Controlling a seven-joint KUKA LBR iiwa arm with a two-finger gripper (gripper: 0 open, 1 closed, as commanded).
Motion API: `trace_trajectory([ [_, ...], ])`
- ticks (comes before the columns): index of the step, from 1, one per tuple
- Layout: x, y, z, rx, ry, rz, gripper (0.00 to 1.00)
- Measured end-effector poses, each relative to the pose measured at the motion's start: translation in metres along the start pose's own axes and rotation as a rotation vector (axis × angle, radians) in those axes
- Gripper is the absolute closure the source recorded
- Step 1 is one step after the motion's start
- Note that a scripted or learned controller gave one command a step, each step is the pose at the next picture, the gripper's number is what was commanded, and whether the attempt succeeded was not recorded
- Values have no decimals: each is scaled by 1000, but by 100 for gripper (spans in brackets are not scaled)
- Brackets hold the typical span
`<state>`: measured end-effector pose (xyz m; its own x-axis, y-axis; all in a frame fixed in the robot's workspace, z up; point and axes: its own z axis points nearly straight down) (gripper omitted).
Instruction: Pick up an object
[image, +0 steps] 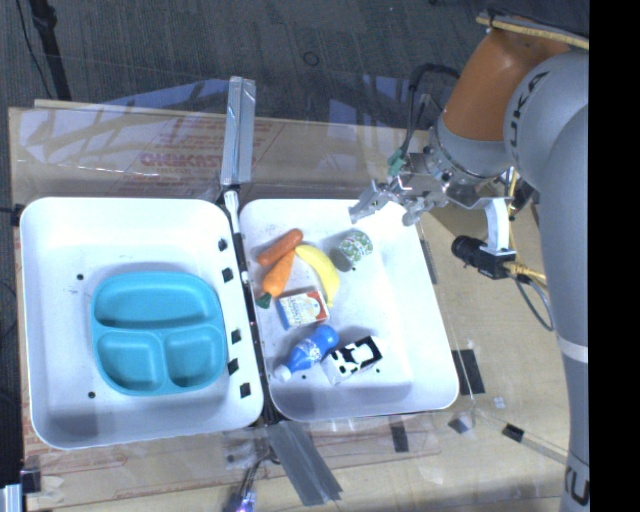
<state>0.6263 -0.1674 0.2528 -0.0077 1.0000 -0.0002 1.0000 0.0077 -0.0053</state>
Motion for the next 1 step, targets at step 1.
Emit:
trace_trajectory([
  [1,39,-5,130,1,0,26,0],
])
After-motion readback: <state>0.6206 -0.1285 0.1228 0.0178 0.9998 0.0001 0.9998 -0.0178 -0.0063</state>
